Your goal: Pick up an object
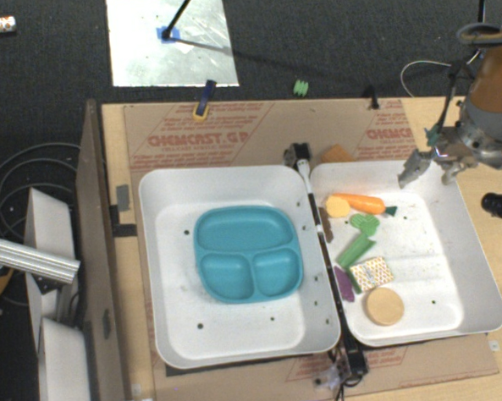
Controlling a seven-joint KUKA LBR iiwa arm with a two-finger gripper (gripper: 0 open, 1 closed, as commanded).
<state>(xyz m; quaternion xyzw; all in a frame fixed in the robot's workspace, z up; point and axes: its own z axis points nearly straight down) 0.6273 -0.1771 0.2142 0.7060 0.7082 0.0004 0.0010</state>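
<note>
Gripper (430,167) blurred above right bin (458,259), arm cropped

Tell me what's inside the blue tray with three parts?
Nothing shows inside the blue tray; all three sections look bare. It sits in the left white bin. What lies under the tray is covered.

Robotics lab: cardboard-topped bench (230,129), loose cables (21,180).

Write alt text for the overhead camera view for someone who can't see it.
A robot arm's claw hovers above the far right corner of the right bin, which holds toy food including a carrot, green vegetables and a round tan piece. The left bin holds a blue divided tray.
</note>
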